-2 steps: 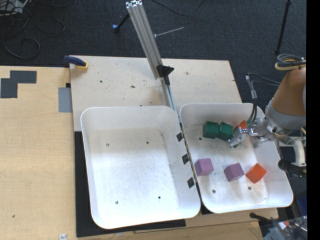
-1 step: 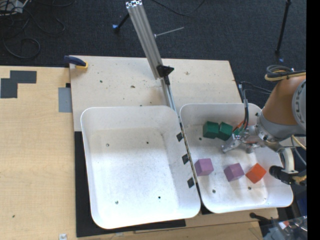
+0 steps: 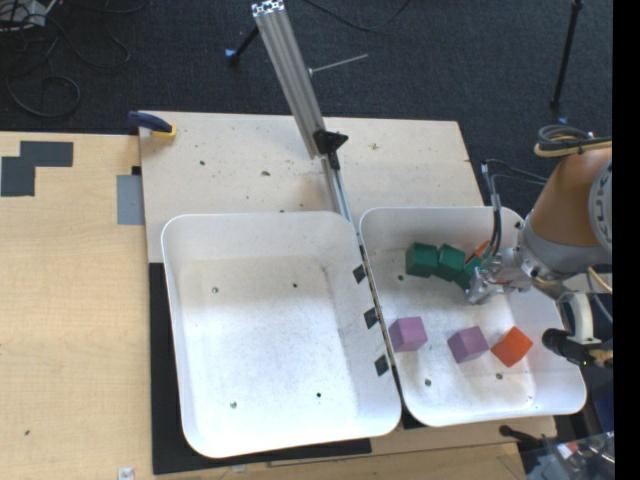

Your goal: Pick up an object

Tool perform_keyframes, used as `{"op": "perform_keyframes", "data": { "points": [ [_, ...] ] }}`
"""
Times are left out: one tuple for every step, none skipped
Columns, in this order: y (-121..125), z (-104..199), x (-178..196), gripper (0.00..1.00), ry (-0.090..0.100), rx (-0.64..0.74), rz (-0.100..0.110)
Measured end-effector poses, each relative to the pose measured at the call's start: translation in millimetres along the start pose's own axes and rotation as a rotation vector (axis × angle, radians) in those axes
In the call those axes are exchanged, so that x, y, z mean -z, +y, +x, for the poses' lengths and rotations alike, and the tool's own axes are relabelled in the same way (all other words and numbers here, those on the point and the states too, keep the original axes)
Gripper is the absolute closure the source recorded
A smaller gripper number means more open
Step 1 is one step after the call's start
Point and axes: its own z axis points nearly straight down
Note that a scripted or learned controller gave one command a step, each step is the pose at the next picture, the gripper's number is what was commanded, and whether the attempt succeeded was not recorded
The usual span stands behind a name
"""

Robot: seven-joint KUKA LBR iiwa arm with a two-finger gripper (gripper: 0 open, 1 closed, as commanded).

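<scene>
So the green block (image 3: 437, 260), really two green chunks joined or sitting right against each other, is in the right bin (image 3: 560, 403), up in the far half and roughly mid-width. The pincer (image 3: 480, 283) is down right at its right end, touching or as good as touching it, but I honestly can't tell how it's set or whether it has any grip on the block, too small and cluttered there. The grey arm with its orange band (image 3: 570, 203) comes in over the bin's right rim, so that whole right side is crowded. Nearer to us in the same bin there's a purple cube (image 3: 407, 334) close to the left wall, a second purple cube (image 3: 467, 344) about mid-bin, and an orange cube (image 3: 512, 347) just to its right, the three in a loose row, each apart from the others. There's open floor between that row and the green block, and more bare floor along the near wall. The left bin (image 3: 190, 268) sits side by side with it, their rims meeting along the middle where some small black clips (image 3: 372, 318) sit. A silver rail (image 3: 292, 73) slants away from the far end of that seam over the pale desk (image 3: 400, 148).
</scene>
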Motion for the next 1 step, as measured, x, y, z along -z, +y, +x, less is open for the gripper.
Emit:
{"op": "perform_keyframes", "data": {
  "points": [
    [-1.5, -6.9, 44.7, 1.0, -0.002, 0.001, -0.004]
  ]
}}
